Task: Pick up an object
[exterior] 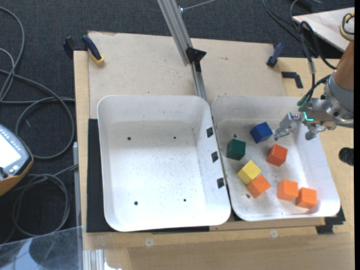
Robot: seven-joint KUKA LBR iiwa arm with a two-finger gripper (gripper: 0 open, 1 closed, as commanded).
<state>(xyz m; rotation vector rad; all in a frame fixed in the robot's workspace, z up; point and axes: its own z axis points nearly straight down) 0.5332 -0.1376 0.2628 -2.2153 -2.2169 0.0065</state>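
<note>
No readable text, labels, brands or numbers anywhere. Checked the blocks, both bins and the worktop (140, 66): plain surfaces, no print. The device (10, 156) off the worktop's left edge has a lit screen, but whatever is on it is too small and blurred to read. The small black marks (214, 156) along the edge where the two bins meet are just dark patches, not characters.
</note>
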